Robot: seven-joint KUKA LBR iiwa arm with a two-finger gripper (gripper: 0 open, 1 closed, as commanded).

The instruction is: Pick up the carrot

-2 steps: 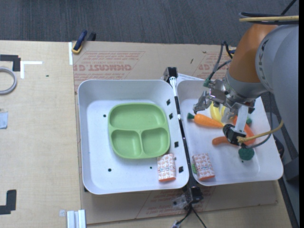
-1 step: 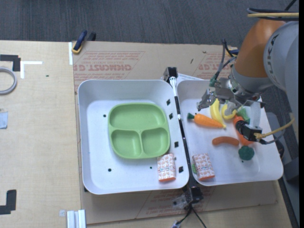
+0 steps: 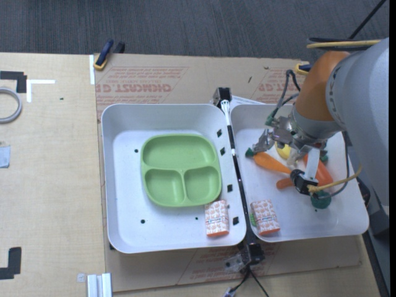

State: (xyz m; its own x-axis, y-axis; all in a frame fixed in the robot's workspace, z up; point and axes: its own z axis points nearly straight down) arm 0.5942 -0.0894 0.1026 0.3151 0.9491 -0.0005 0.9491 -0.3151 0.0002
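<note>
Presently, the end effector [image 3: 291,146] sits low in the right bin [image 3: 346,218], directly over the carrot [image 3: 269,161]. Its grip state cannot be determined.

Matt, seemingly plastic green plate [image 3: 181,169]

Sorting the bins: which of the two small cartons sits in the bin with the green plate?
The carton just below the green plate, in the left bin.

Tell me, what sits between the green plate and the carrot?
In the camera view, the two bins' touching walls lie between the green plate and the carrot, plus bare white bin floor.
</note>
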